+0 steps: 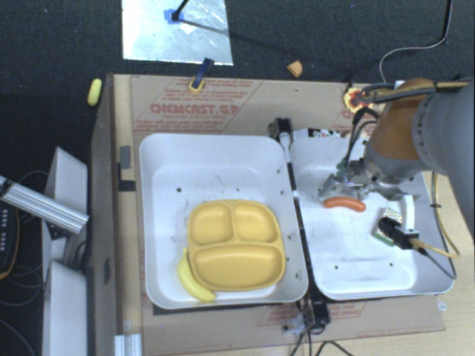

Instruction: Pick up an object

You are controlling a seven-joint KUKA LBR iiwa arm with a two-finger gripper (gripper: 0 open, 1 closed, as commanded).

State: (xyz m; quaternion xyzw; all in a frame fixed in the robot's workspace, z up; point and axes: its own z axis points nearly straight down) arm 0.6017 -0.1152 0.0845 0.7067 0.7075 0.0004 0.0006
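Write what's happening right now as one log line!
arm: over right bin | pincer: just above orange sausage toy | left bin: yellow tray, banana

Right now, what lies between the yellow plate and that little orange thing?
In the camera view, bare white floor of both bins and their adjoining rims separate the yellow plate from the orange thing.

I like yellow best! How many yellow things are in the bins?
2, both in the left bin: the yellow divided plate and the banana tucked under its front-left edge.
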